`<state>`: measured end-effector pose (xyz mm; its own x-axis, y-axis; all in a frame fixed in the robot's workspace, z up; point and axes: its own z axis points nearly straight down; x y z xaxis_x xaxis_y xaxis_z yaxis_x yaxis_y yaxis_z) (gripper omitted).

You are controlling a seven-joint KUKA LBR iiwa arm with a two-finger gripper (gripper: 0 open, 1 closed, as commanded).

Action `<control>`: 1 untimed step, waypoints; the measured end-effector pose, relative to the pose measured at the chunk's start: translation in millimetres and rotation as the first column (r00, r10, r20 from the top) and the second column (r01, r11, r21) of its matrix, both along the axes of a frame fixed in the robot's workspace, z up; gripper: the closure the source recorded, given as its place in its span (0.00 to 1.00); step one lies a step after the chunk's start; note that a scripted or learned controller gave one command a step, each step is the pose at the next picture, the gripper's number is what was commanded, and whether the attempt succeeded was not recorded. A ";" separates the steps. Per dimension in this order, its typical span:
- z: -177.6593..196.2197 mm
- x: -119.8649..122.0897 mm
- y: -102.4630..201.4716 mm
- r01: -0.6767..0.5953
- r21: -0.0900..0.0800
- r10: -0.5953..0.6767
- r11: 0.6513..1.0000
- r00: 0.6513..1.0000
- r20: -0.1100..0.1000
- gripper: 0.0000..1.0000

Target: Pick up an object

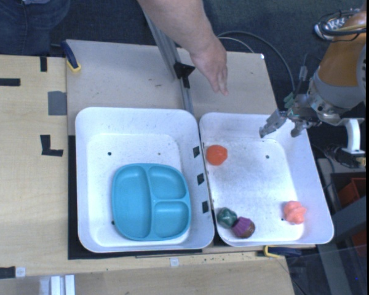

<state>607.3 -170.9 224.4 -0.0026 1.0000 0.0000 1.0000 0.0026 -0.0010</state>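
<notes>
The gripper (281, 125) hangs over the right bin's (307, 165) upper right rim, fingers spread and pinching nothing; the orange ball (216, 155) sits nearest, mid-frame, so descend centred with fingers straddling it, clear of the person's hand (212, 66).

Orange ball (216, 155), green lump (226, 216), purple lump (243, 227), pink lump (293, 212) in right bin (307, 165).

The grey arm (341, 72), its orange band just above the wrist, is reaching in from the right and angling downward to the left. The gripper (284, 125) is hanging at its tip, fingers spread apart and pointing down-left, nothing between them.
</notes>
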 end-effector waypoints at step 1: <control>0.0 0.0 0.0 0.000 0.000 0.000 1.000 1.000 0.000 0.00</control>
